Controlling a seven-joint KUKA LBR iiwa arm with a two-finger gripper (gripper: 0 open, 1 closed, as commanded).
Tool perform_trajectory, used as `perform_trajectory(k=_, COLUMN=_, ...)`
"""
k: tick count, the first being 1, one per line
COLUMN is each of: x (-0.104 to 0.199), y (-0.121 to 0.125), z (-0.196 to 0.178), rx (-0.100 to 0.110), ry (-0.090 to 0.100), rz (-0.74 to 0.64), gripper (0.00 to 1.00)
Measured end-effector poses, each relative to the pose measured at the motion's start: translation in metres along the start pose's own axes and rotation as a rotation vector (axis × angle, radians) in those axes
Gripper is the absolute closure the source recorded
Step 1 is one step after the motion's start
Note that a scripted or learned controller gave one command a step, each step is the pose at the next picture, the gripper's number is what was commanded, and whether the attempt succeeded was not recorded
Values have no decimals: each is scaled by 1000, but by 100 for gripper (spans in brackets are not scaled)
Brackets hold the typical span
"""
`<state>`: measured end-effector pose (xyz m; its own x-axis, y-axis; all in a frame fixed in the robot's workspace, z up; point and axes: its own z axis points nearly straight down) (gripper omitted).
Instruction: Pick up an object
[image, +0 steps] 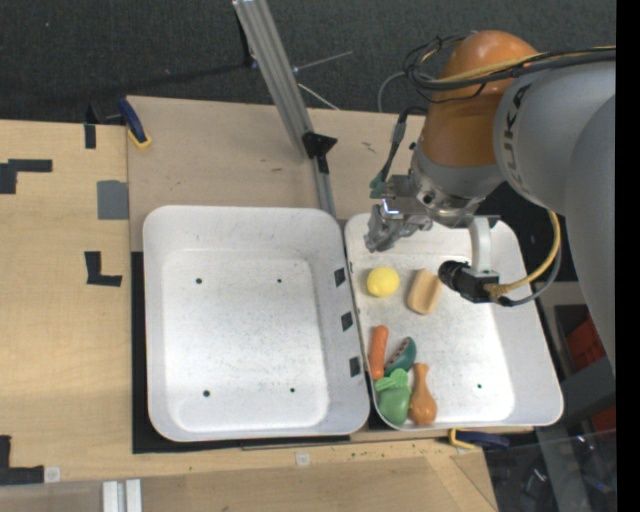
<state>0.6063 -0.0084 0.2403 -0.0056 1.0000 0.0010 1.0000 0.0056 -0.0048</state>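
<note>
My gripper (380, 238) hangs over the back left corner of the right bin (520, 330), just behind a yellow ball (381, 282). A tan bread-like piece (424, 291) lies right of the ball. Near the bin's front left lie an orange carrot (378, 351), a green toy (396, 392) and an orange drumstick-shaped piece (423, 397). Nothing shows between the fingers.
The left bin (240, 320) sits beside the right one, with a raised divider rim between them. A slanted metal post (290, 100) rises behind the bins. The grey arm with its orange band (480, 70) fills the upper right.
</note>
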Motion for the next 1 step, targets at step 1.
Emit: perform_trajectory(k=1, x=60, y=-19, z=2, rx=-1, ry=1, rz=-2, gripper=100)
